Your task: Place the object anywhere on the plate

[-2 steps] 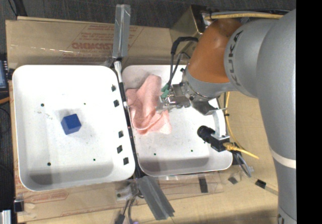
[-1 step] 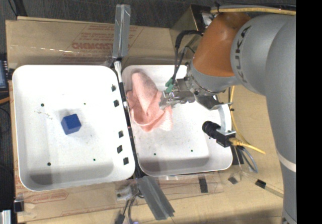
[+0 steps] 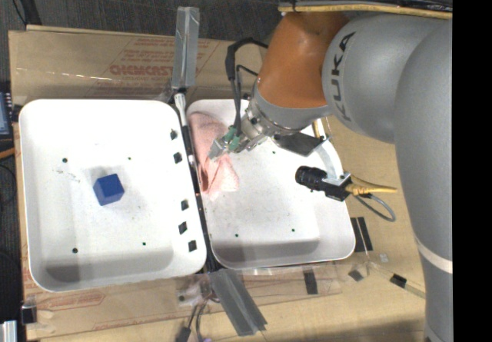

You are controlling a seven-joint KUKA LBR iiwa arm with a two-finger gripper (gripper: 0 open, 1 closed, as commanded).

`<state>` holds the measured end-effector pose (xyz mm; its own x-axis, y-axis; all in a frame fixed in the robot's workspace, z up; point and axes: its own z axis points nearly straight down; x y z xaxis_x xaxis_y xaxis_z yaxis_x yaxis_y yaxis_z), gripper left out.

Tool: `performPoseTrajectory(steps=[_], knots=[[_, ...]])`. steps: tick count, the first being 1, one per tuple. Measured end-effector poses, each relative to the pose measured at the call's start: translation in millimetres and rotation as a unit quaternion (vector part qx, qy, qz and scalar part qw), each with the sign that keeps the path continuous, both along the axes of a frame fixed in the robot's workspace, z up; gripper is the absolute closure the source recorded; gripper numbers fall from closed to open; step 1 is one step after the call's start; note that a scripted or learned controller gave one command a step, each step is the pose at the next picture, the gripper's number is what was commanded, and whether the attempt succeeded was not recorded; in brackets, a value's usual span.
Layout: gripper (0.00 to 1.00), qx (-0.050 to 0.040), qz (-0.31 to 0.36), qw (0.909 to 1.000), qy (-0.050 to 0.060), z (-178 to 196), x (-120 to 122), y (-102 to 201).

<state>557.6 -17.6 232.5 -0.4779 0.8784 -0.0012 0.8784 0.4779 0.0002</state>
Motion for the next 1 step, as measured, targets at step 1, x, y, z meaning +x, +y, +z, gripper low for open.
performPoseTrajectory(steps=[1], knots=[[1.0,-0.0004,0.2,0.9799,-0.001,2.5,11.0,39.7]])
